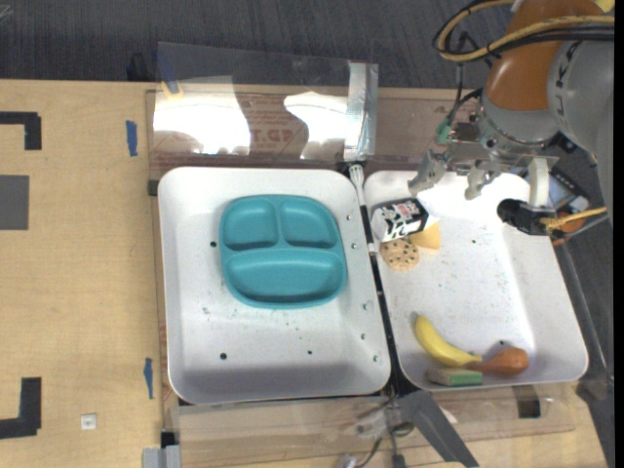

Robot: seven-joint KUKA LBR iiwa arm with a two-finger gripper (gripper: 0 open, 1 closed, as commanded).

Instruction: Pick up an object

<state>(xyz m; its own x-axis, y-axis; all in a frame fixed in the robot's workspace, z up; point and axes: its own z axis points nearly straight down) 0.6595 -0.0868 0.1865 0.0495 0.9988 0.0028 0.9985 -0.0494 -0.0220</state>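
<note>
In the right bin, a black-and-white carton lies at the far left corner. A yellow wedge and a speckled cookie sit right beside it. A banana, an orange-red fruit and a green piece lie along the near wall. My gripper hangs over the bin's far edge, up and to the right of the carton. It is open, with nothing between its fingers.
The left bin holds a teal divided plate. A clear plastic sheet stands behind the bins. The arm's orange band and cables fill the upper right.
</note>
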